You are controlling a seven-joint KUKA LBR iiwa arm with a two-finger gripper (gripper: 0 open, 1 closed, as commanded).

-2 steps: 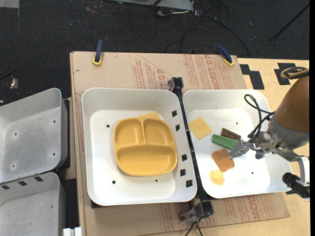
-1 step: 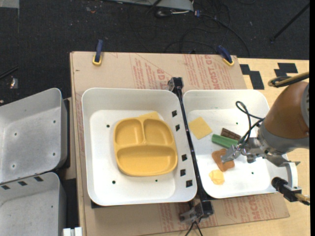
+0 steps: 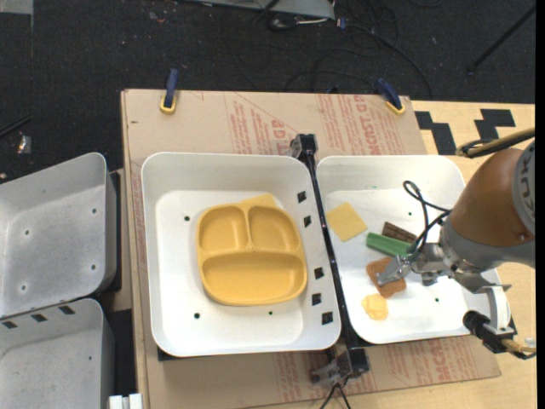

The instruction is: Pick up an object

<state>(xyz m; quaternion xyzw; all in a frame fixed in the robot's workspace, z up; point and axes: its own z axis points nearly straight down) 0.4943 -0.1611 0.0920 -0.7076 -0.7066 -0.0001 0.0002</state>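
Observation:
In the right bin (image 3: 443, 326) lie a pale yellow square slice (image 3: 347, 221), a green stick (image 3: 388, 244), a dark brown bar (image 3: 398, 231), a brown bread-like piece (image 3: 385, 278) and a small yellow blob (image 3: 375, 307). My gripper (image 3: 394, 271) reaches in from the right and sits low over the brown piece, its metal fingers (image 3: 389, 276) resting on top of it. The grey arm with its orange band (image 3: 502, 198) covers the bin's right side. I cannot see how far apart the fingers stand.
The left bin (image 3: 170, 313) holds a yellow three-compartment plate (image 3: 251, 254). A black divider (image 3: 322, 245) runs between the bins. Cables loop over the right bin near the wrist. Spare white bins lie off the bench at the left.

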